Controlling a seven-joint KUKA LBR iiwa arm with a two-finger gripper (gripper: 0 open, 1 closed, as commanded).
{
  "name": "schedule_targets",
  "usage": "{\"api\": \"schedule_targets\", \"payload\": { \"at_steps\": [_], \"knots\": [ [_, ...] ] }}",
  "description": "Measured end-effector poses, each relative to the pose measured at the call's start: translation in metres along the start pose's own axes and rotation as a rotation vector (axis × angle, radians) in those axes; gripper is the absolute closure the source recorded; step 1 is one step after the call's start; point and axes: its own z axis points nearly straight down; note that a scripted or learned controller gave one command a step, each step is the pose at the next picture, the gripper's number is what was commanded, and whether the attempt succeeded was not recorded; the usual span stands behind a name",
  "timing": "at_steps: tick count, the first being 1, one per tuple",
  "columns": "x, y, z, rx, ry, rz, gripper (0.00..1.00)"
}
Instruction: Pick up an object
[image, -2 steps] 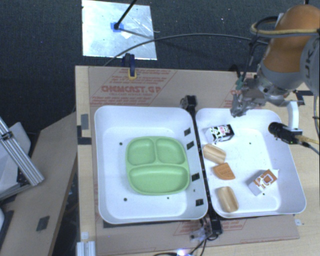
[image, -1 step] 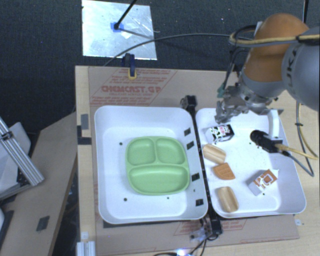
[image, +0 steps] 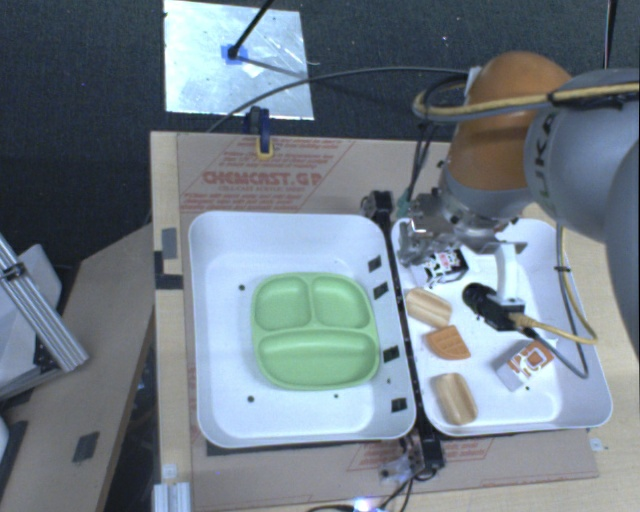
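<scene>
Tan roll (bread, perhaps) lies apart from gripper.

Two white bins: the left bin carries one green divided plate, the right bin two tan bread-like pieces, one orange wedge, one grey-and-orange block, one black-and-white item.

**Arm cropped, bin corner covered**

The grey arm runs out past the right edge, and its orange band and wrist cover the far rim of the right bin. A small black-and-white object lies partly under the gripper, its markings too small to read. The silver sheet is cropped at the top edge and the aluminium rail at the left.
</scene>
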Motion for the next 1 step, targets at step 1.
{"api": "schedule_targets", "payload": {
  "at_steps": [1],
  "knots": [
    [0.0493,-0.031,0.0053,0.001,0.001,-0.002,1.0]
  ]
}}
